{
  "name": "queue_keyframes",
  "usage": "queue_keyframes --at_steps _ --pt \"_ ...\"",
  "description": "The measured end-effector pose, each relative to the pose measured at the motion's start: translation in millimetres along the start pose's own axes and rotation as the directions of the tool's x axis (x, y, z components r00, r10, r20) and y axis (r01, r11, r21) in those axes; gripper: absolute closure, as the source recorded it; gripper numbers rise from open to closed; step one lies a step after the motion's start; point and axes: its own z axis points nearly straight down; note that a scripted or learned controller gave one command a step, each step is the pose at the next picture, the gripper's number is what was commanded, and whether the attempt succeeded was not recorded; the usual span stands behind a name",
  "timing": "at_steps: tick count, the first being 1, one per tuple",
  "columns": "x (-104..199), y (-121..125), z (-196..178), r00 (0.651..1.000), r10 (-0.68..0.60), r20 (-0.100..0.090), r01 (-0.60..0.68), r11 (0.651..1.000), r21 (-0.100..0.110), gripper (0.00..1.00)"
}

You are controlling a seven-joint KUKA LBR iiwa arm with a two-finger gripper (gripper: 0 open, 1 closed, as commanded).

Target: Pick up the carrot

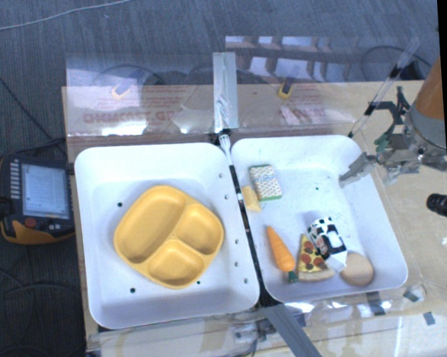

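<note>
Two white bins on a bench, carrot (280, 248) lying in right bin (379, 224) beside pizza slice (313, 261), gripper (379, 163) at the bin's far right edge, well apart from carrot, jaw state unclear

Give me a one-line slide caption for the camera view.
Gripper poised at the right bin's edge; carrot lies beside a pizza slice.

Carrot (280, 248) lies in right bin (362, 202) beside pizza slice (313, 261); gripper (364, 166) at bin's right edge; yellow tray (169, 235) in left bin (97, 221).
</note>
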Motion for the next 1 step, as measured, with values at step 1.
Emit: queue_keyframes --at_steps 1 --pt "64.5 -37.3 96.3 0.985 -0.170 -0.001 0.170 0.985 0.001 0.00"
